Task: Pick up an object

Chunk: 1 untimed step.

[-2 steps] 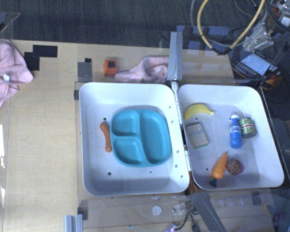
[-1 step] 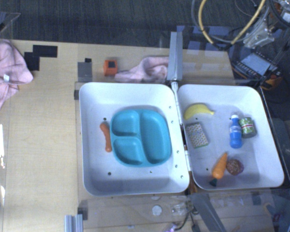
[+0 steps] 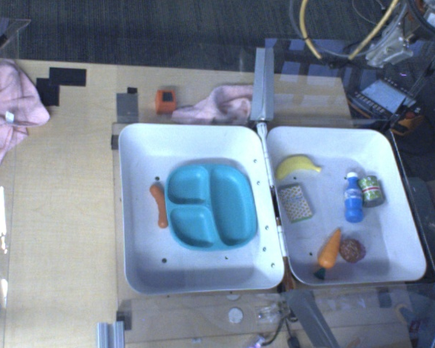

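The right bin [image 3: 402,194] holds a yellow banana [image 3: 299,167], a grey patterned pad [image 3: 296,201], a blue bottle [image 3: 354,198] with a green can [image 3: 371,191] touching it, an orange carrot [image 3: 329,249] and a brown round piece [image 3: 351,250]. In the left bin [image 3: 134,194] lie a blue divided plate [image 3: 210,205] and a thin orange stick [image 3: 159,205]. My gripper [image 3: 390,48] hangs at the top right, beyond the far edge of the right bin and well away from every object, among cables.
A pink cloth [image 3: 214,106] and a small orange block [image 3: 165,100] lie behind the left bin. Another pink cloth [image 3: 11,111] hangs at the far left. A metal post [image 3: 261,85] stands behind the seam between the bins. Yellow cables [image 3: 348,20] loop at the top right.
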Available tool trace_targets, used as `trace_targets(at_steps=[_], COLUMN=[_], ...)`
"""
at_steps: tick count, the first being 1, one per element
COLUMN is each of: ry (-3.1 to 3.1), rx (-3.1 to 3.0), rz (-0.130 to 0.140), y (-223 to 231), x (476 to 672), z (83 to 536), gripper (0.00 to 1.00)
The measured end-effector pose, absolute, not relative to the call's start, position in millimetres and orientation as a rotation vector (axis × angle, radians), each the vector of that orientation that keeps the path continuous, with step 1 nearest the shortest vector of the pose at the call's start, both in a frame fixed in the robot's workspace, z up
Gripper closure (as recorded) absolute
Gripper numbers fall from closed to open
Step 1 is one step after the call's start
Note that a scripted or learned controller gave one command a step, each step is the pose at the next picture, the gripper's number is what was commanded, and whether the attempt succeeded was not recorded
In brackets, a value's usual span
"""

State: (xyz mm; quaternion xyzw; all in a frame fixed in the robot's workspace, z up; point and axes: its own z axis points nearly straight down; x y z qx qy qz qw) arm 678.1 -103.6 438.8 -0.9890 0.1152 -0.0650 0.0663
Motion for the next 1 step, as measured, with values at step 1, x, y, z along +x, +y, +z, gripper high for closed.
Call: trace_targets(at_steps=[1], ry=[0.356], rx=[-2.969], rz=[-0.206], y=[-105.3], x=[680.7], z=[447.2], gripper=[1.0])
